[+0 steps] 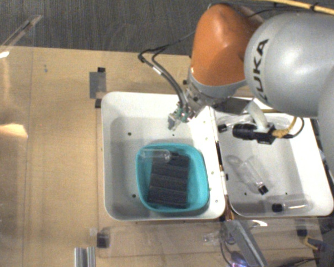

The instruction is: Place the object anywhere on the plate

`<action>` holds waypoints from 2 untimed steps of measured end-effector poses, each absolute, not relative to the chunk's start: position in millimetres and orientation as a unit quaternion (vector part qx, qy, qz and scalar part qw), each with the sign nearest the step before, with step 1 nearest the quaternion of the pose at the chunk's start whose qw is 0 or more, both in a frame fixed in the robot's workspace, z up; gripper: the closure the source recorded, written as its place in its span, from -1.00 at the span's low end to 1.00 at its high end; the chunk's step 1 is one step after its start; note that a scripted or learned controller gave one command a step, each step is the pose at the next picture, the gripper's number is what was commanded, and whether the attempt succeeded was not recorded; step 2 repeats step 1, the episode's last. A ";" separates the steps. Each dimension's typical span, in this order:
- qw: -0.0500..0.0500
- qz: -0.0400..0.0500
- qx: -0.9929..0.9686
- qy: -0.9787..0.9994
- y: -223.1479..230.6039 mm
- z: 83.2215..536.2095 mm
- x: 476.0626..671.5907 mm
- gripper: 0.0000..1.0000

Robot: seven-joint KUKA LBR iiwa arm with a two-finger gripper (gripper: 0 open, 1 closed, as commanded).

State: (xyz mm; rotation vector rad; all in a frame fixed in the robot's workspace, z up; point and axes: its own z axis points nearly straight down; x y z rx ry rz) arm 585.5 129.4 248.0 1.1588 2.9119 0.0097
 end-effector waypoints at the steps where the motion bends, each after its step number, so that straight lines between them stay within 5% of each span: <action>1: 0.006 0.003 0.279 0.960 154.6 352.8 624.4 1.00; 2: 0.006 0.003 0.279 0.960 154.6 352.8 624.4 1.00</action>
